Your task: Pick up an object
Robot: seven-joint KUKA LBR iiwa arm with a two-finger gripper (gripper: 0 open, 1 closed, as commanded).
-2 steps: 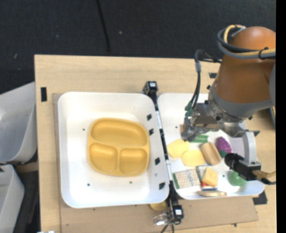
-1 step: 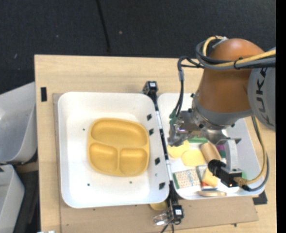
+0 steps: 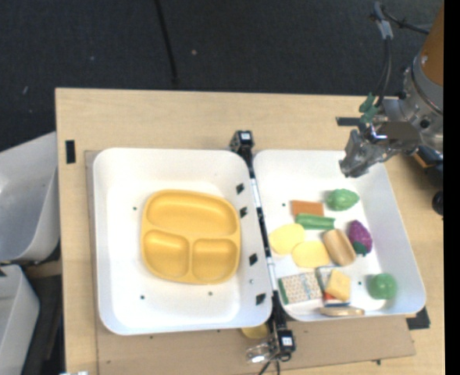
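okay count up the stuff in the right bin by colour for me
Green: 3, a round piece, a long piece, a ball
Yellow: 3
Orange: 1
Purple: 1
Tan: 1
Patterned card: 1
Flat piece at front wall: 1
Total: 11

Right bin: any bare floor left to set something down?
Right bin: bare along the far end, under the gripper, above the orange piece and green round toy. Middle and near end are crowded.

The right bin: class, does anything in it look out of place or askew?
Nothing is spilled or damaged. The toy foods sit crowded in the right bin, and one flat piece lies against its front rim. The yellow tray lies flat in the left bin.
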